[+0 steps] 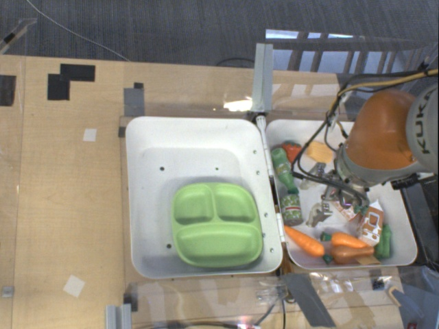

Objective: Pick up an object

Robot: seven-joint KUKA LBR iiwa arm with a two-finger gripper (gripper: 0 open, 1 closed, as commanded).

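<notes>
The right white bin [409, 253] holds several toy foods. A green bottle [282, 169] lies along its left wall, with a dark green can [291, 209] just below it. An orange carrot [304, 240] lies at the front left and a second carrot [348, 239] lies to its right. At the back are a yellow wedge [319, 151] and a red piece [291, 149]. My gripper [319, 214] hangs low over the middle of this bin, between the can and a white-and-orange carton [371, 225]. The wrist's orange band [381, 132] hides the bin's back right.
The left white bin [147, 142] holds a green divided plate [216, 223] at its front. A metal post [262, 81] stands behind the wall between the two bins. Black cables [333, 125] loop off the wrist over the right bin.
</notes>
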